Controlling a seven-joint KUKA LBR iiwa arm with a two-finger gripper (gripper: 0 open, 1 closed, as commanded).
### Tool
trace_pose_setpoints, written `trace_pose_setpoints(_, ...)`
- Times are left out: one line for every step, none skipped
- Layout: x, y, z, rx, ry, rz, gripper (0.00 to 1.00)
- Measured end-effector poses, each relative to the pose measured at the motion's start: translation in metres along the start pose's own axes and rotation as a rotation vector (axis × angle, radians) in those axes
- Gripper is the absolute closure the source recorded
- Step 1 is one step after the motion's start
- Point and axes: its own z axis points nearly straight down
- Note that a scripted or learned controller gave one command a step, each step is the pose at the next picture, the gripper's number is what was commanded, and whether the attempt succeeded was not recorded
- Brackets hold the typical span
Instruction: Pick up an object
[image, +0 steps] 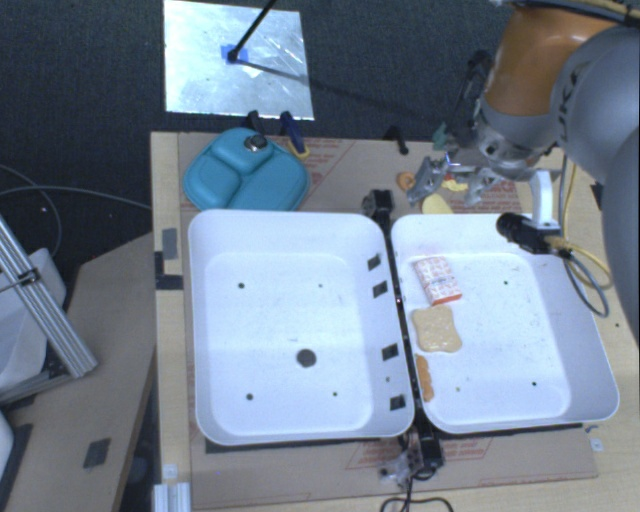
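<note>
Dark carpet surrounds a cardboard-topped bench (330, 160) that carries two white bins side by side. Candidates for picking lie in the right bin (560, 390), toward its 9 o'clock side: a small red-and-white packet (437, 279), a tan slice like bread (437, 329) just below it, touching or nearly so, and a thin orange strip (424, 378) hard against the divider at 7 o'clock. A small yellow lump (437, 205) sits outside on the bench, just past the bin's 12 o'clock rim.

The pincer (455, 178) hangs above that rim near the yellow lump; nothing can be seen between its fingers, and I cannot tell whether they are apart or together. By my reading the task stands at the approach, with no object lifted.

The next move would call for travelling toward 6 o'clock over the bin, centring on the packet or slice, and descending. The two lying so close may spoil a clean grip, and the strip by the wall looks awkward.

Further out, the left bin (220, 300) holds a dark round spot (306, 358); a blue divided tray (246, 172) lies at 12 o'clock from it, and a shiny sheet (238, 55) beyond.
</note>
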Motion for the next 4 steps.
trace_pose_setpoints(-0.006, -0.002, -0.007, 0.004, -0.001, 0.004, 1.0)
trace_pose_setpoints(0.018, -0.058, 0.038, 0.018, 0.0, 0.01, 1.0)
trace_pose_setpoints(0.011, -0.119, 0.016, 0.012, -0.001, 0.013, 1.0)
trace_pose_setpoints(0.071, -0.157, 0.005, 0.013, 0.001, 0.002, 1.0)
